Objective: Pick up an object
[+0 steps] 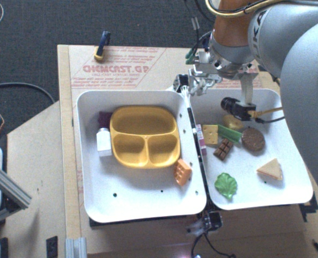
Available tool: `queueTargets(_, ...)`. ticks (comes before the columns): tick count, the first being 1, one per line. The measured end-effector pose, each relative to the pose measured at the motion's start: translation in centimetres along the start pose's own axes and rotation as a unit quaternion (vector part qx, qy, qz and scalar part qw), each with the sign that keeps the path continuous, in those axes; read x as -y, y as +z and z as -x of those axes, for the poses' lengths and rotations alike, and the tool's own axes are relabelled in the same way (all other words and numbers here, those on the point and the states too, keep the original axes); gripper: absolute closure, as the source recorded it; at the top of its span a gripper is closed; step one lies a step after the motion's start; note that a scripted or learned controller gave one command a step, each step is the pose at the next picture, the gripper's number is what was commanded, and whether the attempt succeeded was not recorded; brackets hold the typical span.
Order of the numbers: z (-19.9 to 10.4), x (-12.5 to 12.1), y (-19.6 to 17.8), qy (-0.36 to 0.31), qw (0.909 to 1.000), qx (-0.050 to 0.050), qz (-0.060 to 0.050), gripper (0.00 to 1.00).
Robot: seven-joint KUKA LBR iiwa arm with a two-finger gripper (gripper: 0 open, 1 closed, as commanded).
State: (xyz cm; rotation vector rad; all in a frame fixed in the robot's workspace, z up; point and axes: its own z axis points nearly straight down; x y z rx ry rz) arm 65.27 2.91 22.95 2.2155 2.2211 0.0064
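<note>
Hovering pincer above bin rim

Tan cardboard-topped bench with red printed lettering fills mid-frame. Two shallow white plastic bins sit on it side by side, touching: left bin, right bin. Small yellow-and-blue tool lies at the bench's upper-left edge.

Left bin: yellow divided tray fills the middle; white bottle touches its left edge, orange block sits at its lower right corner. Open floor along the front and left wall.

Right bin: food pieces crowd the upper centre; green leaf and cheese wedge lie apart. Bare floor along the right wall. The arm overhangs the back corner.
</note>
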Motion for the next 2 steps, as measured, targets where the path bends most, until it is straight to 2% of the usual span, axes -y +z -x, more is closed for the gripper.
queueTargets(1, -1.72, -0.36, 0.89, 0.000, 1.0000, 0.000, -0.002, 1.00)
queueTargets(2, -0.94, -0.66, 1.06, 0.002, 1.0000, 0.001, -0.001, 1.00)
